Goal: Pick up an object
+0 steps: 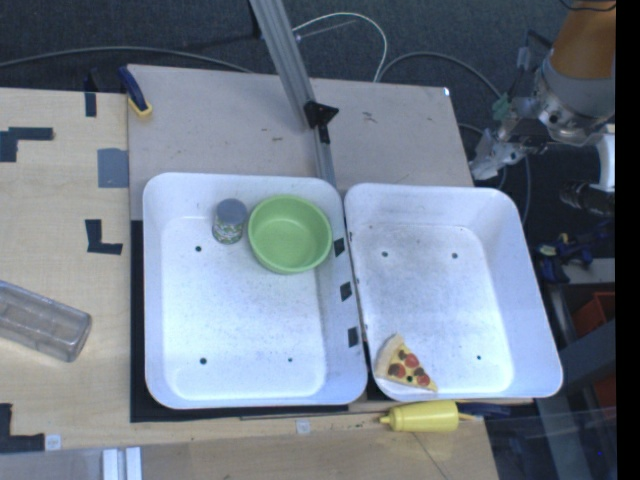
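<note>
— Where does the pizza slice (404,364) sit?

— We see it in the right bin (520,268), in the near left corner, resting against the bin's sloping wall. It lies flat, and its long axis runs from far left to near right. One narrow corner points toward the far side; the wider end faces near right.

— How does it look?

— We make out a tan wedge with red round spots and a few darker flecks on top. It is a small toy piece.

— And the other things?

— In the left bin (160,298), at the far side, a green bowl (290,233) stands with its mouth up. Just beside it on the left stands a small can (229,221), upright, with a grey top and a greenish patterned side. We cannot tell whether the two touch. A yellow bottle (425,417) lies on its side on the bench (60,208), just outside the near edge of the right bin. Its long axis runs left to right, and its narrow tip points left.

— Where is the gripper (493,156)?

— It hangs beyond the far right corner of the right bin, outside the bin, well apart from the pizza slice. The arm (580,63) comes in from the far right. We cannot tell whether the gripper is released or clenched, and we see nothing held in it.

— Anything else?

— A clear tube (40,321) lies at the left.
</note>
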You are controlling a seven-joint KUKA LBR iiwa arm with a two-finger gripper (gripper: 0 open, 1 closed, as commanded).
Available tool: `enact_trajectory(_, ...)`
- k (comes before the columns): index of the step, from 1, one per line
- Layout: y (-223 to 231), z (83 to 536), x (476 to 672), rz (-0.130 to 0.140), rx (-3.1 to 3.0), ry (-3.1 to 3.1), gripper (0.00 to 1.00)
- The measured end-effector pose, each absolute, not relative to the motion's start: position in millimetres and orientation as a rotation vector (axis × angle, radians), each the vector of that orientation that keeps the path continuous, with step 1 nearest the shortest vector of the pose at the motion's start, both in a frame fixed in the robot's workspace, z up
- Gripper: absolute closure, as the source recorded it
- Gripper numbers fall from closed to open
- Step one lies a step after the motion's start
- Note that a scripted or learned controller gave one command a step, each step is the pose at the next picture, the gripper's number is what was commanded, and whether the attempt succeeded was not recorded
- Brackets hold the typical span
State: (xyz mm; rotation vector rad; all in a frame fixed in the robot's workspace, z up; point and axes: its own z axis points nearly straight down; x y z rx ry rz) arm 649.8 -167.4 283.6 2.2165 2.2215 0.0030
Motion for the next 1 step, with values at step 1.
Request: enact_trajectory(1,-117.4,283.4,642.6,0.000,2.216,2.229,1.00)
